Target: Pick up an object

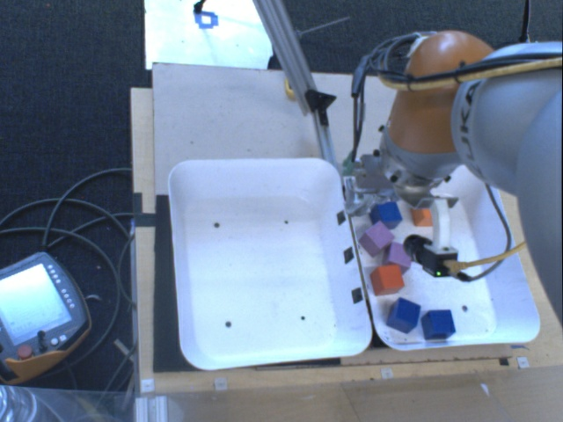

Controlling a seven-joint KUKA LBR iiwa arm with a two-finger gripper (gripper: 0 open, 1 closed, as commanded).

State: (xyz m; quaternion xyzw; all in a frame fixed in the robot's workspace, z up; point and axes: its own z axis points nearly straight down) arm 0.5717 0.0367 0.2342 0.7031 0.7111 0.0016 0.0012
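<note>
Pale bench (224,112) bare toward the rear, bearing up front a dark mat (164,275) under two shallow white bins set side by side, left bin (264,266) touching right bin (494,299).

Shows a thick grey arm (515,95) with a smooth, matte, rounded shell, paler where light strikes its upper edge. Wears a glossy orange band (435,95) above the wrist, domed and bulbous with a bright highlight on top, and carries a bundle of thin dark cables (374,60) that loops off the band's side and runs down toward the wrist. Ends in a small gripper (354,192) of bare silver-grey metal, angular and blocky beneath the rounded shell.
</note>
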